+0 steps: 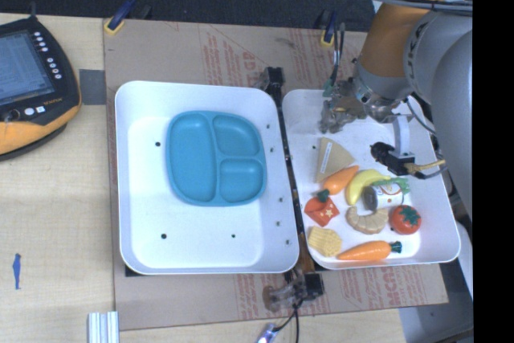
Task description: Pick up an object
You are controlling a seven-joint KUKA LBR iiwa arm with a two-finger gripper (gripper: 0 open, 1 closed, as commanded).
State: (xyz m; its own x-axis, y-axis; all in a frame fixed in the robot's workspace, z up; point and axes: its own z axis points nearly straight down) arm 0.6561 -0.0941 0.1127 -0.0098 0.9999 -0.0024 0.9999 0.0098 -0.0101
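I am looking down on the worktop [64, 197], where two white bins are sitting side by side on a sheet of cardboard. The left bin [136, 173] is holding a blue divided plate [215, 157], lying flat near its middle. The right bin [301, 112] is carrying the toy food, all gathered in its nearer half: a pale wedge of cheese [331, 153], an orange carrot [342, 177] just below it, a yellow banana [365, 182], a red pepper [322, 210], a round biscuit-coloured piece [367, 220], a red tomato [405, 218], a ridged yellow cracker [324, 240] and a second carrot [368, 251] lying along the near rim.

The arm is reaching in from the right, its orange band [395, 28] showing above the wrist. The gripper [336, 120] is hanging over the far end of the right bin, just beyond the cheese wedge. I cannot tell whether it is open or closed; that part is dark and blurred. I am seeing nothing gripped by it.

A teach pendant [28, 88] is resting at the worktop's left edge.
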